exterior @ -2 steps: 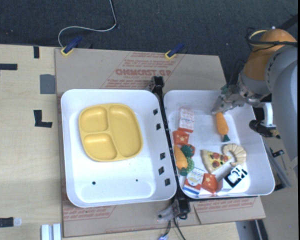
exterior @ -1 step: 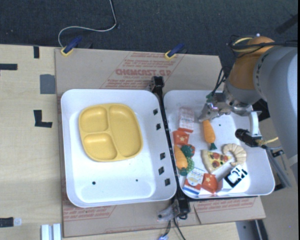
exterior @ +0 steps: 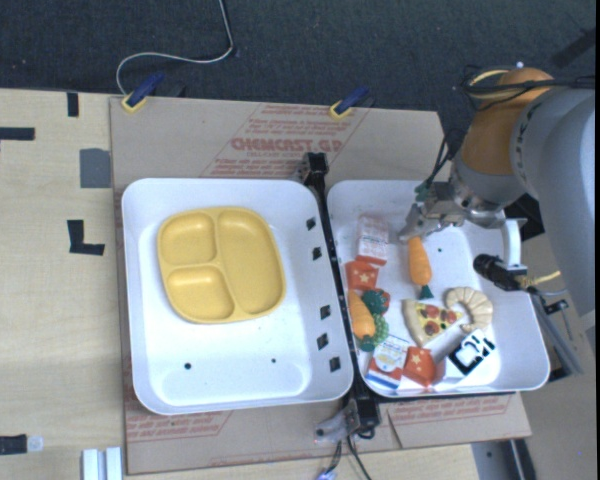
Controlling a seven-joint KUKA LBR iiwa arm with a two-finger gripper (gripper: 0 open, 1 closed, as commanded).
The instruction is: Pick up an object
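Toy carrot [exterior: 419, 262], orange with a small green top at its lower end, lies upright in the right bin [exterior: 520, 363], in its upper middle part. Just above the carrot's upper tip hangs the gripper [exterior: 421, 222], at the end of the grey arm [exterior: 555, 138] that reaches in from the right with its orange band [exterior: 492, 128] above the wrist. Whether the gripper's pincer is spread or pressed together cannot be told from this angle, and no object shows between its parts.

Other play food lies around the carrot in the same bin: a pizza slice [exterior: 430, 320] below it, a croissant-like piece [exterior: 472, 306] just right of the slice, a black and white card [exterior: 472, 352] near the bin's lower right corner. Along the bin's left side sit a small white packet [exterior: 371, 235], a red and orange piece [exterior: 361, 274] and another orange vegetable [exterior: 362, 320] with green beside it.

The left bin [exterior: 170, 368] bears a yellow divided plate [exterior: 221, 264] in its upper part. Both bins rest on a cardboard sheet [exterior: 270, 138]
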